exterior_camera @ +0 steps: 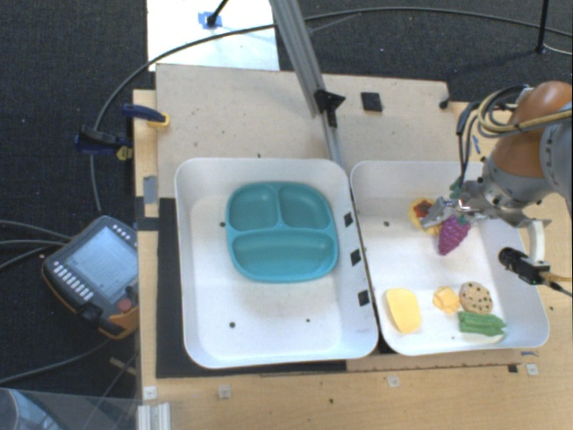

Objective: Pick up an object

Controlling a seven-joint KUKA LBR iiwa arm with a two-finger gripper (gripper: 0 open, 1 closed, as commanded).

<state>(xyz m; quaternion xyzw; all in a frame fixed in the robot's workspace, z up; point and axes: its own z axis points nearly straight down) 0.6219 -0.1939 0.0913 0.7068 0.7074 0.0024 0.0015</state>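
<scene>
My gripper point(445, 213) hangs over the upper middle of the right bin point(385, 186), at the end of the grey arm with its orange band point(542, 106). A purple bunch of toy grapes point(454, 234) lies right against the gripper's lower side; whether it is gripped is hidden by the wrist. A small yellow and red toy point(420, 211) sits just left of the gripper. Lower in the same bin are a yellow wedge point(403, 310), a small orange-yellow piece point(446, 298), a speckled cookie point(475, 296) and a green item point(482, 324).
The left bin point(201, 267) holds a teal divided plate point(282, 231). A grey pole point(300, 47) slants across the bench behind the bins. A teach pendant point(94, 271) and cables lie on the floor at left.
</scene>
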